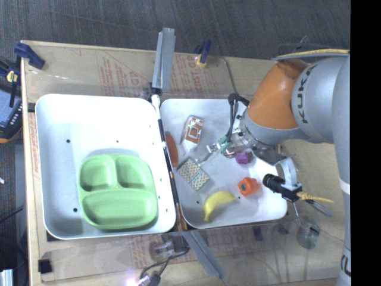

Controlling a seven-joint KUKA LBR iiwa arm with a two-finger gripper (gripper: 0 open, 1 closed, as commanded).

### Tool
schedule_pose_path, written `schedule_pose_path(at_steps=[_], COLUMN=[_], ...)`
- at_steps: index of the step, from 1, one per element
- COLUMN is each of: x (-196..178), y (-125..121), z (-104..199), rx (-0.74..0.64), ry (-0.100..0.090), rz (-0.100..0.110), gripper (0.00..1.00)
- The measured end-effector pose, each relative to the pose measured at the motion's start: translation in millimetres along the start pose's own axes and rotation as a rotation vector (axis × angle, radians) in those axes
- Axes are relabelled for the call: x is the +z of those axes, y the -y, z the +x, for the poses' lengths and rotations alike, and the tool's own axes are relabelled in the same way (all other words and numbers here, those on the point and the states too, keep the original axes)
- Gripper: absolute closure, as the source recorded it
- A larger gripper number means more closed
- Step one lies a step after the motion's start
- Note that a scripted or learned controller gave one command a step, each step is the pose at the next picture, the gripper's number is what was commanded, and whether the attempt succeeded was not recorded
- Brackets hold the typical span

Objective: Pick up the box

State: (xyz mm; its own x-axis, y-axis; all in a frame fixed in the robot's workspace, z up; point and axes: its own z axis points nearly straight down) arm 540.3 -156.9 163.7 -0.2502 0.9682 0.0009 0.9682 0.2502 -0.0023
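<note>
counter point(89, 70): This is the biggest thing I see. It is brown and flat, and it carries both bins side by side, so my arm can reach each one from the right.

arm point(297, 100): My grey arm with the orange band comes in from the right. It leans over the far right corner of the right bin, so that corner is crowded.

left bin point(53, 124): White and shallow. It has lots of bare floor around the tray, so there is open room there.

green tray point(118, 191): It sits low in the left bin, near the front wall. It has three dips in it.

right bin point(178, 109): White and shallow too. The small things lie spread out here, mostly apart from each other.

banana point(216, 202): Yellow, lying near the front wall of the right bin.

box point(193, 130): This is the one I want. It is a small brown and white box, lying flat in the back part of the right bin, with bare floor on all sides. I think that leaves room to come down on it.

patterned packet point(194, 174): Lies flat between the box and the banana.

pincer point(225, 148): It hangs low in the right bin, to the right of the box and not touching it. I cannot tell if it is apart or together.

orange thing point(249, 186): Small and round, near the banana.

purple thing point(242, 157): Tiny, just beside the pincer.
</note>
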Motion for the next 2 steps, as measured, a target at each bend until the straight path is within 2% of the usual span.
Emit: schedule_pose_path(at_steps=[1, 2], x=[30.5, 30.4], y=[-19.2, -19.2], z=[-60.2, -60.3], rx=[-0.006, -0.006], ry=[0.000, 0.000], rz=[0.000, 0.000], gripper=[0.00, 0.00])
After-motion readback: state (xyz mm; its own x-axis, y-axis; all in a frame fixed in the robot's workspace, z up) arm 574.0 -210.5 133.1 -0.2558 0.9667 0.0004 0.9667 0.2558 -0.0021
